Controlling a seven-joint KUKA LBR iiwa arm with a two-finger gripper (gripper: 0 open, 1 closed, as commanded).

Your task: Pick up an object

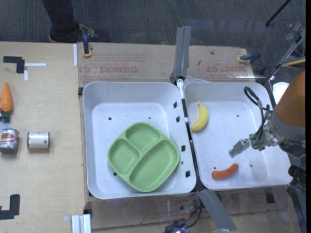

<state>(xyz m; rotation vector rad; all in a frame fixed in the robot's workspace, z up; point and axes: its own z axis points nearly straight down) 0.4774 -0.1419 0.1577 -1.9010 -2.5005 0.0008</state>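
Observation:
In the right bin [218,93] a yellow banana [200,116] lies near the upper left, close to the divider. An orange sausage-shaped toy [225,172] lies near the bin's front edge. My gripper [239,148] hangs over the right bin's middle right, a little above and to the right of the orange toy and well clear of the banana. Nothing shows between its fingers. A green divided plate [144,156] lies in the left bin [97,106].
The arm's orange band [293,103] and grey wrist come in over the right bin's right rim. A carrot [6,97] and two small cans [38,141] sit on the wooden bench to the left. A grey divider post [182,52] stands between the bins.

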